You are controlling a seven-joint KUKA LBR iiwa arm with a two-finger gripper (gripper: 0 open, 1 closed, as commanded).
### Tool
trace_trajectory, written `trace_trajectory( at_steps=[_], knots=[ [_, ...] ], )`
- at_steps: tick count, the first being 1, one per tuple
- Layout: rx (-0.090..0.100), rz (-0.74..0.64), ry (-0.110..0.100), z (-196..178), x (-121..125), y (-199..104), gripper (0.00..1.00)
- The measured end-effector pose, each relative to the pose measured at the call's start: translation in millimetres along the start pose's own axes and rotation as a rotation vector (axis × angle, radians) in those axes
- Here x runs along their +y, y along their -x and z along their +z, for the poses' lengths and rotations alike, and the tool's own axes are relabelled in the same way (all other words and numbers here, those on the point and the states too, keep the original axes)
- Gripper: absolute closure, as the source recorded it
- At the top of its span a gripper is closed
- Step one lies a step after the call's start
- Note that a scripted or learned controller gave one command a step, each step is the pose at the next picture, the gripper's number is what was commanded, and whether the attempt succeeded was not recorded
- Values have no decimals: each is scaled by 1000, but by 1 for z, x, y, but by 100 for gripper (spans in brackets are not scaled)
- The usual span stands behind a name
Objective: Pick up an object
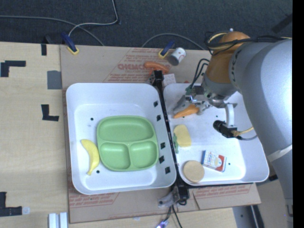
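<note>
Nearest, in right bin (247, 172): tan round disc (193, 171), small card box (213, 161) beside it, then yellow sponge (183, 136). Left bin (76, 127) has green tray (127, 143) w/ banana (91, 155) at its left. Farther back, gripper (195, 101) is low over orange carrot (185, 111), touching it; claw state: cannot tell.

Red printed lettering was noted on the cardboard sheet (124, 66) behind the two bins, too blurred to be read with certainty. A small box (213, 161) with red and blue print was seen in the right bin (247, 146), its wording too small to be made out.
</note>
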State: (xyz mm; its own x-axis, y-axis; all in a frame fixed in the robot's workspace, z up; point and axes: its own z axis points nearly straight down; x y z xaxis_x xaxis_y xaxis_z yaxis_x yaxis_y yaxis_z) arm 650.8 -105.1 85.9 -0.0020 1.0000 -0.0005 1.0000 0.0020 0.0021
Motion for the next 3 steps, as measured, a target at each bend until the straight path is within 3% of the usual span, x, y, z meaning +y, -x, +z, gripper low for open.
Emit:
trace_trajectory(
  at_steps=[1,3],
  knots=[
    [0,-1,0,0,18,8,0],
    [-1,-1,0,0,18,5,0]
  ],
)
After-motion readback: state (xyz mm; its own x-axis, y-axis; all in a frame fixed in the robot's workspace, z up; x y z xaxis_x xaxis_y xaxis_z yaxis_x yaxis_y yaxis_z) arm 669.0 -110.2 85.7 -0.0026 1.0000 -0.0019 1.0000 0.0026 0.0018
